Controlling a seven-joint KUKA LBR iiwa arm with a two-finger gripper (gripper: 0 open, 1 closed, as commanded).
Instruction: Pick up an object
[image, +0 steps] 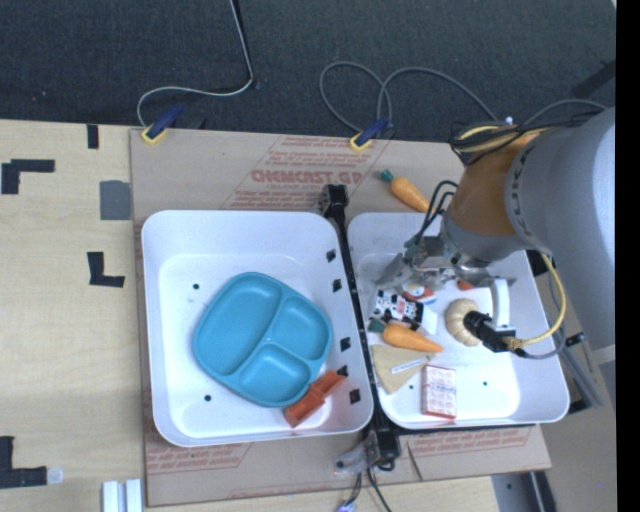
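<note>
Starting at the near edge: table (60, 330) is bare light wood on the left, open room there, with a cardboard sheet (290, 175) under both bins. Left bin (165, 400) holds a blue divided plate (262, 338) sitting mid-bin, wide free margins toward its far and left walls. An orange-red piece (310, 398) lies just beside the plate's near right rim, close to the bin's near right corner, tight against the wall there.

Right bin (535, 395) is more crowded on its left half. Near edge: a small red-and-white packet (439, 389), flat, a little bare floor around it. Just beside it toward the divider, a pale yellow wedge (392, 371). Past that a toy carrot (411, 338) lying across, touching the wedge's far side. A beige rounded object (462, 320) sits right of the carrot, near a black cable fitting. Small mixed bits (400, 305) cluster just beyond the carrot. Right half of this bin is mostly bare floor but overhung by the arm (560, 200).

Gripper (432, 268) is low over the far-left part of the right bin, above the small bits; cannot tell whether it is released or clenched, body hides that.

Farther: second carrot (404, 190) on the cardboard outside the bins, beyond the right bin's far wall. Blue-yellow clamps (370, 133) and cables at the far cardboard edge.
</note>
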